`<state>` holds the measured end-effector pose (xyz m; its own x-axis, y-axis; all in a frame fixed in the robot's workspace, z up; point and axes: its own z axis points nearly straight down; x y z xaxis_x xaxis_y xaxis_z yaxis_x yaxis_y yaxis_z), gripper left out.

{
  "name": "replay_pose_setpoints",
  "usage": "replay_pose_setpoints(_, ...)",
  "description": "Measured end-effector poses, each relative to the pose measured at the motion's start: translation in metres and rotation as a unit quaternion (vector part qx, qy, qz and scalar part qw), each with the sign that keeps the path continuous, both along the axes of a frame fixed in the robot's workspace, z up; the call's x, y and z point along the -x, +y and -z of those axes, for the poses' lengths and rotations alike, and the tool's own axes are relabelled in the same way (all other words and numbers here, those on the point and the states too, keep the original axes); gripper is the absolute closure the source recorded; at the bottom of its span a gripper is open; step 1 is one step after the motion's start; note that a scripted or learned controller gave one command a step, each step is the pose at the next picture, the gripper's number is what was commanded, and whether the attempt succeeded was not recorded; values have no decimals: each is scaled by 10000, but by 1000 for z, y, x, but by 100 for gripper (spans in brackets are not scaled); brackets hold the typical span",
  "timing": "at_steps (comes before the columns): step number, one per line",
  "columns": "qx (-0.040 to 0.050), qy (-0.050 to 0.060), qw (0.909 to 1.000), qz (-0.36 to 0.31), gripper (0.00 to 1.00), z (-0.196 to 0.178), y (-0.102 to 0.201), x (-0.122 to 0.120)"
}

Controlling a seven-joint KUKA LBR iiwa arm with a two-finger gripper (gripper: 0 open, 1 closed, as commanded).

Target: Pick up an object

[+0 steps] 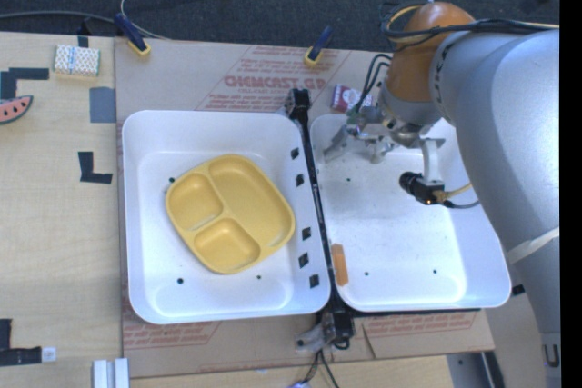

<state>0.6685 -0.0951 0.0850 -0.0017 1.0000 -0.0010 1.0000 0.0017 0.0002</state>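
The gripper (364, 139) hangs over the right bin's (409, 286) far-left corner; the divided plate (229, 212) lies in the left bin (150, 286), left of it.

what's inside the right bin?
A small orange piece lies by the right bin's left wall, near the front. The gripper hangs over its back. The arm covers the bin's right side, so anything there is hidden.
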Motion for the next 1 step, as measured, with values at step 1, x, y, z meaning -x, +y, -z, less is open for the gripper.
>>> replay_pose_setpoints(1,2,-2,10000,-6,100,-10,0,0)
